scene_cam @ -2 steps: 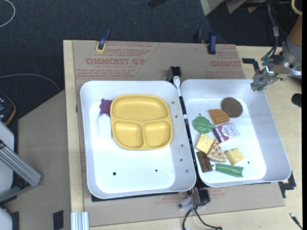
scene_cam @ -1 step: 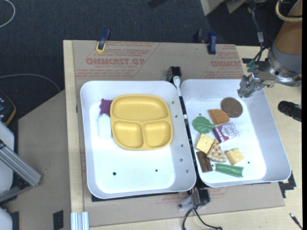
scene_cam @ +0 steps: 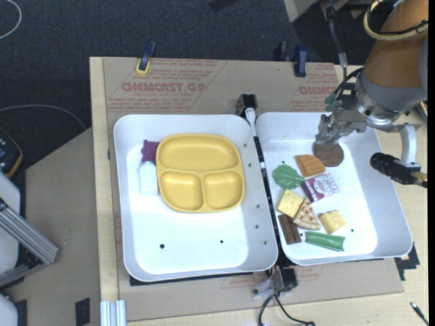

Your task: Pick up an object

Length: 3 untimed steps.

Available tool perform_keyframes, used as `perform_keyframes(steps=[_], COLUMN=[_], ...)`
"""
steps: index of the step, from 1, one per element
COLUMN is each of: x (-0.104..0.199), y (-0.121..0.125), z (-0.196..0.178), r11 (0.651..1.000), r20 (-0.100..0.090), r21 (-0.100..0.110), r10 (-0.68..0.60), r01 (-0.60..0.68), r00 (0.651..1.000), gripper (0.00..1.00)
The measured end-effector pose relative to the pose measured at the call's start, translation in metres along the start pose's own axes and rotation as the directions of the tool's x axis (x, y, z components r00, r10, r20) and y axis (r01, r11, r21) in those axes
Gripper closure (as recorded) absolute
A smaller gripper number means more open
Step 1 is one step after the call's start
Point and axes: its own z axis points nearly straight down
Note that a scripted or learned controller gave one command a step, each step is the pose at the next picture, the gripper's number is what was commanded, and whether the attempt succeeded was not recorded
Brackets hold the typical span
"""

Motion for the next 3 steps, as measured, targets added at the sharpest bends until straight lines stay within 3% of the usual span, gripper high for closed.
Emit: perform_keyframes(steps=[1, 3], x=[0.025, 0.027], y=[-0.031, -0.026], z=[0.019, 0.002], r11=[1.000, 1.000], r20=[0.001, 0.003], r21=[0.002, -0.004], r10=[0.003, 0.004], r01=[-0.003, -0.004], r00=[1.000, 1.000], gripper=[1.00, 1.00])
